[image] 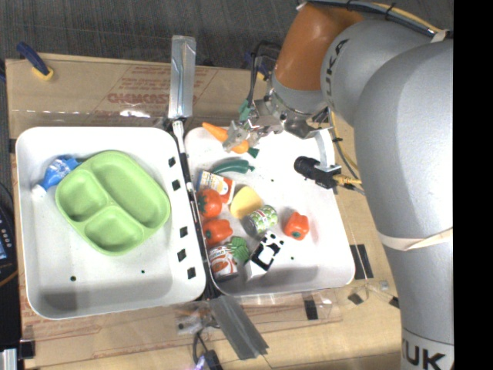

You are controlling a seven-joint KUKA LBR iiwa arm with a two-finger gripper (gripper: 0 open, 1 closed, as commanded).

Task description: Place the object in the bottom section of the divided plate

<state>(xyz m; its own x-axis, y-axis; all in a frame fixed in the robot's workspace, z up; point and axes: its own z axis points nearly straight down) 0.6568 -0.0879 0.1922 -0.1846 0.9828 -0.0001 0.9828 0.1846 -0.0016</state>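
Two white bins (46, 299), one green divided plate (112, 200).

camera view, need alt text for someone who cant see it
A grey robot arm reaches from the right, its gripper over the carrot at the top of the right bin, which holds toy foods. The left bin holds a green divided plate, its sections bare.

Two smooth white plastic bins (46, 299) with a slight sheen. At left, a matt green plastic divided plate (112, 199). Beneath, brown printed cardboard (115, 91). At right, the arm's (400, 129) smooth grey casing with a glossy orange band (308, 45).
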